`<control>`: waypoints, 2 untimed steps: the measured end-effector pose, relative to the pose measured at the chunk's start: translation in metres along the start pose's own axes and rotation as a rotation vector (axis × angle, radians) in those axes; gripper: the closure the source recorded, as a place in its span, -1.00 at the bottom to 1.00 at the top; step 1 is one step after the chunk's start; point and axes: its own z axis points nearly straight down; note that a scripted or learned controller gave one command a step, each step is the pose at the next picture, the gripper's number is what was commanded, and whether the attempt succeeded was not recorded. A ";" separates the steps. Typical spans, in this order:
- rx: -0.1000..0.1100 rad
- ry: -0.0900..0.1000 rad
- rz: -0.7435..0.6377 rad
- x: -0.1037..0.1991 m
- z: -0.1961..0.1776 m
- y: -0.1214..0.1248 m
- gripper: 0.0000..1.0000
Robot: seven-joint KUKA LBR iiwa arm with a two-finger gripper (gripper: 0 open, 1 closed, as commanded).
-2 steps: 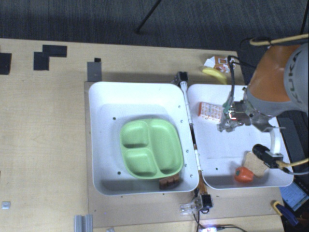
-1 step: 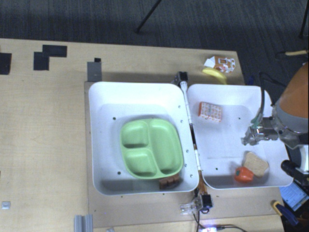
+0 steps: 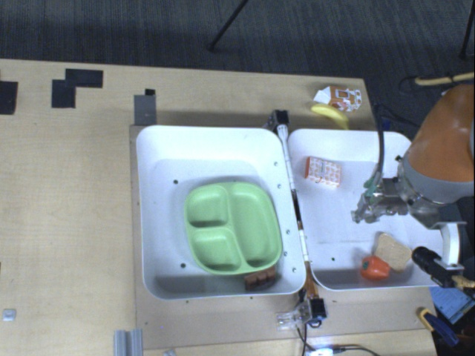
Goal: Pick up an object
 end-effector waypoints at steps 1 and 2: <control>0.000 0.000 0.000 0.045 -0.013 0.007 1.00; 0.001 0.000 0.002 0.050 -0.004 -0.002 1.00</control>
